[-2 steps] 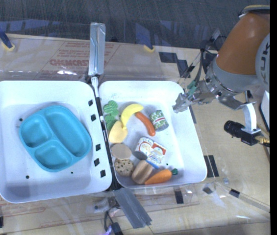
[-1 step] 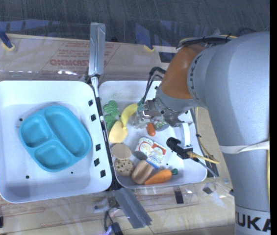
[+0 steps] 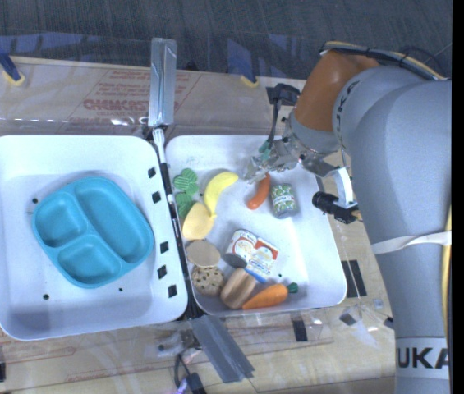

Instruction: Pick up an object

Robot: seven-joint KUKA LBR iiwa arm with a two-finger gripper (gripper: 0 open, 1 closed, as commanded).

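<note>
So the overhead camera has the jaws [image 3: 266, 161] down at the back of the right bin [image 3: 318, 245], just above a small carrot [image 3: 258, 193]; can't tell if they're open or closed. More toy food sits nearby: banana [image 3: 218, 187], another carrot [image 3: 266, 295]. A blue tray [image 3: 92, 231] fills the left bin [image 3: 10, 220].

We are hanging our pincer [image 3: 266, 164] over the right bin [image 3: 318, 249], just above a small carrot [image 3: 258, 194] beside a green jar [image 3: 283, 200].
</note>
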